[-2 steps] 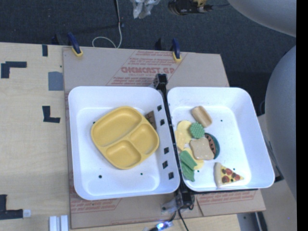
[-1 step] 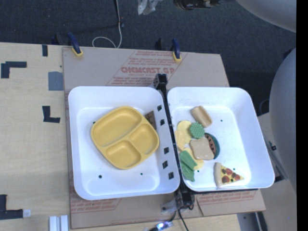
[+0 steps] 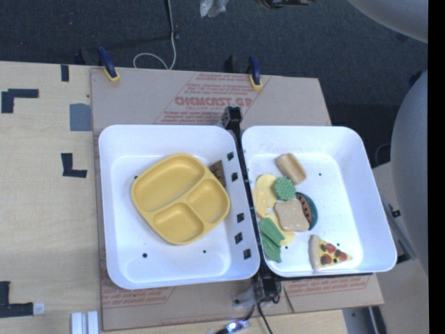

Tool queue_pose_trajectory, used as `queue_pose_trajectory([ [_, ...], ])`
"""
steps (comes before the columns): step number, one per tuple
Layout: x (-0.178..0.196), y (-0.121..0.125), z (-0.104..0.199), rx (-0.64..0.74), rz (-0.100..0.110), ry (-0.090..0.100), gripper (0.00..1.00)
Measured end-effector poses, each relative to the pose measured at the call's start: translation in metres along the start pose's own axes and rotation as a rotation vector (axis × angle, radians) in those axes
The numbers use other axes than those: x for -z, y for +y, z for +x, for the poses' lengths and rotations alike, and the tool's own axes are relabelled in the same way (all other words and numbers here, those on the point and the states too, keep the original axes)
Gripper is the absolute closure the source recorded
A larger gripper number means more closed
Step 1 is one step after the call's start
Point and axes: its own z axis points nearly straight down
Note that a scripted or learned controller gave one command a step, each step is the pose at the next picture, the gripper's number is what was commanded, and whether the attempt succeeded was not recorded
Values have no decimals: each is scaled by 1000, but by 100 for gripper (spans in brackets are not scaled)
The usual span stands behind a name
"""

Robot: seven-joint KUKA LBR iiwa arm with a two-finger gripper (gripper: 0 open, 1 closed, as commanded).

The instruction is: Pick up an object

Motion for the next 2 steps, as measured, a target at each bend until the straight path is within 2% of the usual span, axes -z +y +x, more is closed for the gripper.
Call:
queue_pose_trajectory([
  [2,19,0,3,4,-1,0,100],
])
